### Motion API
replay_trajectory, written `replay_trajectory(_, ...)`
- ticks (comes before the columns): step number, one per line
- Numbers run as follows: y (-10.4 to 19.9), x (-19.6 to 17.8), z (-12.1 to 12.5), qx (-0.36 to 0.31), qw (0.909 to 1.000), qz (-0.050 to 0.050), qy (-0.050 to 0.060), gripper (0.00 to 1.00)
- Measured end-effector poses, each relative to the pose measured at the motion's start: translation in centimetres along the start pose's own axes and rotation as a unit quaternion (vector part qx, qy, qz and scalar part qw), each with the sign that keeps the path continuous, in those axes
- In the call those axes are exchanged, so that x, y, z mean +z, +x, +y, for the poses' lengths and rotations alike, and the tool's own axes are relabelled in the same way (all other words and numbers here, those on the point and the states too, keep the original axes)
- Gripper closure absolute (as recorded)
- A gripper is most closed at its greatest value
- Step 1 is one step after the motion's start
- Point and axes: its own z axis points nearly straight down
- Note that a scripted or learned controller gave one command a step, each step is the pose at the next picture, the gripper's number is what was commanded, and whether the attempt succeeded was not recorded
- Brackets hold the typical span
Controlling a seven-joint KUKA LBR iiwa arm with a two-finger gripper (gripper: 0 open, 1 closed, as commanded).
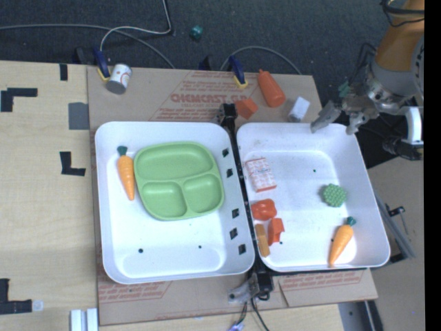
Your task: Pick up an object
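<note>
My gripper (pixel 339 118) hangs over the far right corner of the right bin (pixel 303 167), fingers spread apart with nothing between them. Inside that bin lie a pink-white packet (pixel 260 173), red and orange pieces (pixel 266 219) by the left wall, a green bumpy ball (pixel 334 195) and an orange carrot (pixel 340 243) at the near right. The left bin (pixel 114 205) holds a green divided plate (pixel 179 180) and a second carrot (pixel 126 173) beside it.
Outside the bins on the cardboard lie an orange bottle-like toy (pixel 271 89), a small orange block (pixel 246 107), a white cube (pixel 300 107) and a small can (pixel 119 77). Cables run across the dark floor behind. Clips hold the bins together.
</note>
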Motion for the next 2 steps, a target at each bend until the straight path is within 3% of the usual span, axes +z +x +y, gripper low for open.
replay_trajectory(1,2.7,13.6,-7.8,0.0,1.0,0.0,-0.001,0.0)
replay_trajectory(2,-1.4,3.8,-4.1,0.0,1.0,-0.001,-0.002,0.0)
